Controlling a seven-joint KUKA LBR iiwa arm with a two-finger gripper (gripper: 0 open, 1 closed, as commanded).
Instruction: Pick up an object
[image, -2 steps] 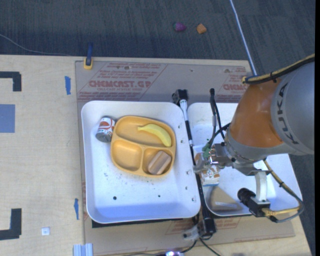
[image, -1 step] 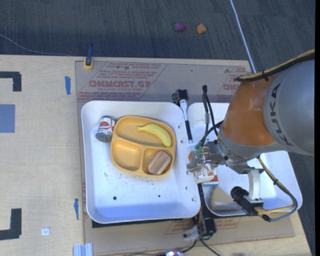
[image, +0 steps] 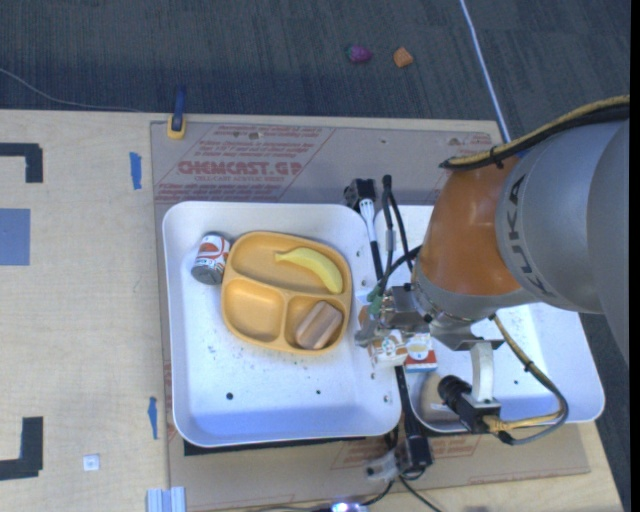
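White left bin (image: 200, 400) holds a banana (image: 310, 266), left of the gripper (image: 392, 335).

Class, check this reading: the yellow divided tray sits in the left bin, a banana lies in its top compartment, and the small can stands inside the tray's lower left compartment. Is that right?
One detail is wrong. In the camera view the can lies outside the yellow tray, on the floor of the left bin against the tray's upper left edge. The banana does lie in the top compartment, and the tray does sit in the left bin.

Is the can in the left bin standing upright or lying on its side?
Lying on its side. The can rests lengthwise on the left bin floor, against the yellow divided plate.
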